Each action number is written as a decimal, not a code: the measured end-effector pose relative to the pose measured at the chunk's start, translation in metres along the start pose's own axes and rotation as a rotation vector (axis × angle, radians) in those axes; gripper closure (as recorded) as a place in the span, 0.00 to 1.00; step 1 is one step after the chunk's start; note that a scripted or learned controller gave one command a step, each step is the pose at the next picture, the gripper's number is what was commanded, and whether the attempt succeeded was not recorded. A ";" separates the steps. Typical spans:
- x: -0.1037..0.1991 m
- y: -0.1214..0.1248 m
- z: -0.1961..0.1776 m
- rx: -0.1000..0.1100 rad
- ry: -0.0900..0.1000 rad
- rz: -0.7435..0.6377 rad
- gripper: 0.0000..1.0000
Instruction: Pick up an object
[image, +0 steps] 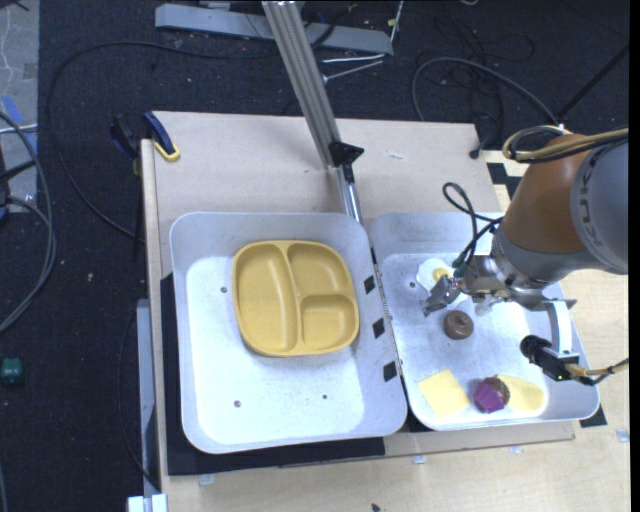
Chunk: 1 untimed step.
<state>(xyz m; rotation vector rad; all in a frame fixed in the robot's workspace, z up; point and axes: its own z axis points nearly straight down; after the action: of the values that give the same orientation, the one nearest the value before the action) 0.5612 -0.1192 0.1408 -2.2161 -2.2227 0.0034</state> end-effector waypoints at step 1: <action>-0.001 0.001 0.049 -0.007 -0.003 0.004 0.00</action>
<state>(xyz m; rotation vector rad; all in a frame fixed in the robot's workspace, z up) 0.5622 -0.1197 0.0914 -2.2256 -2.2237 -0.0008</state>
